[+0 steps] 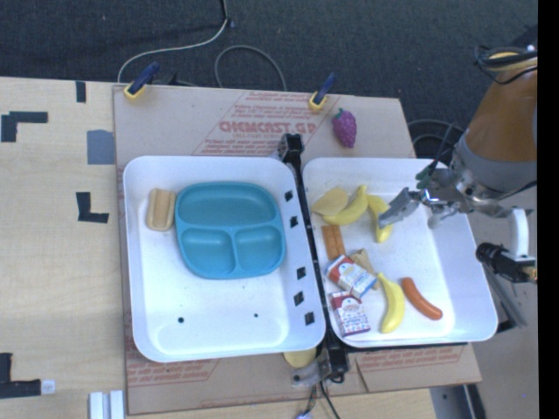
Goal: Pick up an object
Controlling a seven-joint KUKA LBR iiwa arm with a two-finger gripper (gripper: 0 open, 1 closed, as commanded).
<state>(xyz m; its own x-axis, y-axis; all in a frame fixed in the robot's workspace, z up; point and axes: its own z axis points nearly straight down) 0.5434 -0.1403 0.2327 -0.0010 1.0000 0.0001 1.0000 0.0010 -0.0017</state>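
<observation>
The grey claw (pixel 417 206) hangs over the right white bin (pixel 458 269), and I cannot tell what it is doing with its tips. Nothing sits in it. Just beside it lie small yellow toy pieces (pixel 351 206). Lower down are a yellow toy banana (pixel 392 302), an orange toy sausage (pixel 422 298) and little red and white packets (pixel 351 295). The toys lie close together, so I think the claw could bump two at once, or a smooth one could slip away.
</observation>
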